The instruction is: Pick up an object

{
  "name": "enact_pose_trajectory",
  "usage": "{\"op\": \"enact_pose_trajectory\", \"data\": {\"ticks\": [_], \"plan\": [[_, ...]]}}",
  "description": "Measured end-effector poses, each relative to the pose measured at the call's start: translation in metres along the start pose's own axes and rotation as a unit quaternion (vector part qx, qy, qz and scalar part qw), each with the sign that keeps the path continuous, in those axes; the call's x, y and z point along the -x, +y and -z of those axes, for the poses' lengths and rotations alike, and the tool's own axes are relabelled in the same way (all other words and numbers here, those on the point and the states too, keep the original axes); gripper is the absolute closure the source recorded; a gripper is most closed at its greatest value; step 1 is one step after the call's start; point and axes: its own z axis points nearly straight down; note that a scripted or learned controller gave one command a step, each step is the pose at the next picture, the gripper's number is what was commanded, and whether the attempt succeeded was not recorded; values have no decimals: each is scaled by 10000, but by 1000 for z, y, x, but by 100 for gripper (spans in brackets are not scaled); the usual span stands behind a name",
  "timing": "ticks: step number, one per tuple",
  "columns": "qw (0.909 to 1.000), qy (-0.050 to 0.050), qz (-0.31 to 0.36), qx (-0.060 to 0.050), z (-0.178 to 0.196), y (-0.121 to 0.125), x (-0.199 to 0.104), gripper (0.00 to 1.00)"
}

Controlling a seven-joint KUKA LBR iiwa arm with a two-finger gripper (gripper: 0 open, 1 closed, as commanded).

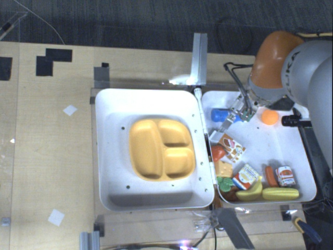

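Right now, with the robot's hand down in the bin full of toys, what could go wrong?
1. The gripper is right next to the blue toy at the bin's left wall. It might bump the wall or just push the toy away.
2. The orange ball sits close to the arm. A nudge could send it rolling.
3. The toys at the bottom, like the banana, are crowded together, so grabbing just one there would be tricky.

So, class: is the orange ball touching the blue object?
Apart. The camera view shows bare white bin floor between the orange ball and the blue object.
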Motion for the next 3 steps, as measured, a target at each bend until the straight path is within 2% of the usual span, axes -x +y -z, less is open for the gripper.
{"op": "enact_pose_trajectory", "data": {"ticks": [1,2,3], "plan": [[10000,8,7,8,0,1,-1,0],[9999,-92,62,93,14,11,1,100],[9944,-56,-1055,98,124,15,-48,100]]}}
